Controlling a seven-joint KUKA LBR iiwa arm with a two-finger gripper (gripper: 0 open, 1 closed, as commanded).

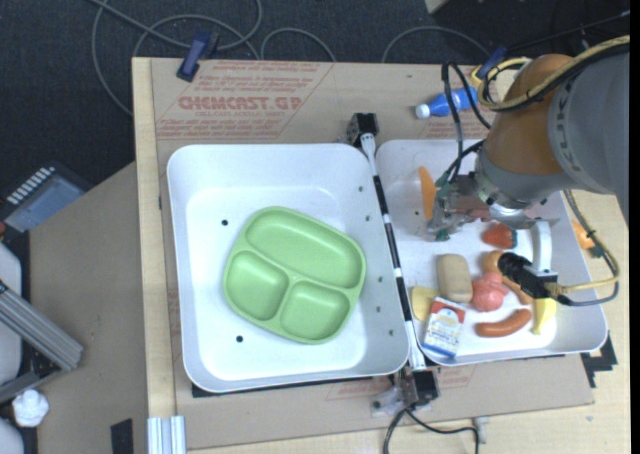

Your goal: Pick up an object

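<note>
Where tool hangs, carrot piece beside

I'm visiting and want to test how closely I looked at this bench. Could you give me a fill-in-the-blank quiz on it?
1. The divided plate in the left bin is coloured ____.
2. That plate has ____ compartments.
3. The gripper hangs over the ____ bin.
4. The small carton lies by the right bin's ____ edge.

Missing words: green; three; right; near
</note>
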